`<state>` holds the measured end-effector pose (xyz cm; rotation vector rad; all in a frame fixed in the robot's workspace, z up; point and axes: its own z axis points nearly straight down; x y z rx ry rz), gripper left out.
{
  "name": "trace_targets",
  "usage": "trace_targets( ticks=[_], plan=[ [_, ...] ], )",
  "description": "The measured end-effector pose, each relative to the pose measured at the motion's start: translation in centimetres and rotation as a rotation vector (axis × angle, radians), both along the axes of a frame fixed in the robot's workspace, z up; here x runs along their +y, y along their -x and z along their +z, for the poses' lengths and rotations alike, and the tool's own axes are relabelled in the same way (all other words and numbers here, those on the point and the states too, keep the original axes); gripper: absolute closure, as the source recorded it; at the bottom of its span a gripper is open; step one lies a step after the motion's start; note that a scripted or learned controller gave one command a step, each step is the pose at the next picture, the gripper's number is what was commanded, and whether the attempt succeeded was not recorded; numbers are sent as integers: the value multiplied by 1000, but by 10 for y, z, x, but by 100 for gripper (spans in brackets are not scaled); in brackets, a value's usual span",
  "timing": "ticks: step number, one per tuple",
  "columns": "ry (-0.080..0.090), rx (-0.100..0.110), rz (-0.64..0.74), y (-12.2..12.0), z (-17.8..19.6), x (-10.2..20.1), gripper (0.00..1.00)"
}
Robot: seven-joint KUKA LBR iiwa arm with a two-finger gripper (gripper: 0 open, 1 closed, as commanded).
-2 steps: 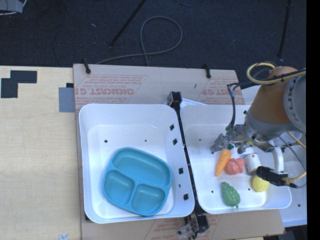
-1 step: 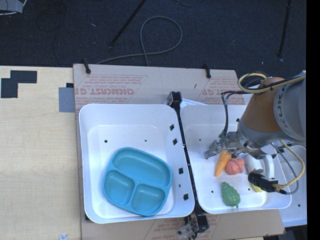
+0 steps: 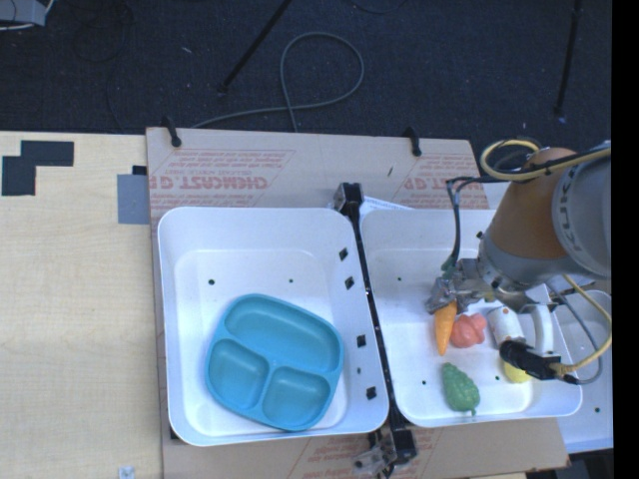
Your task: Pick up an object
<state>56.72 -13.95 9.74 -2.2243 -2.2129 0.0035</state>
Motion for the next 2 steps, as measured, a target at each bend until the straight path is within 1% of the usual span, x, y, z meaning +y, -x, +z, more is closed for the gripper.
trace_targets(
  ticks=[1,2],
  plan=[
    [1,-5,6,5,57,7,100],
    [2,-6,6,5,120,7,100]
  ],
)
